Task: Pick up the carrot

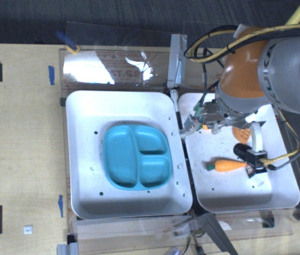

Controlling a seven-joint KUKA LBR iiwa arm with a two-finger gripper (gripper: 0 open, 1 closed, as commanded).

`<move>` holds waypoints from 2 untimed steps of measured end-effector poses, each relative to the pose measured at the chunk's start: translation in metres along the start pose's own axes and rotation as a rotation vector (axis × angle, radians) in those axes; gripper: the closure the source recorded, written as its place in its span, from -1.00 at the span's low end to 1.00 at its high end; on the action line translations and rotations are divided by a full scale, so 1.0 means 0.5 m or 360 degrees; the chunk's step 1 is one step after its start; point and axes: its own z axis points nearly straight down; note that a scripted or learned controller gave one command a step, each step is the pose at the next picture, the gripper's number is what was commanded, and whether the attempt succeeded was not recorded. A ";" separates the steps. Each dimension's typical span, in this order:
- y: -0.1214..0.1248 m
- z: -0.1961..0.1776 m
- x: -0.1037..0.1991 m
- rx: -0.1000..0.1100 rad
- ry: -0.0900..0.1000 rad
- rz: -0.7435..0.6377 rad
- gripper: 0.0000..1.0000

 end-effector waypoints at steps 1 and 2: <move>-0.140 -0.024 -0.101 0.0003 -0.0001 0.0090 -1.00; -0.162 0.173 -0.165 -0.0010 -0.0002 -0.0131 -1.00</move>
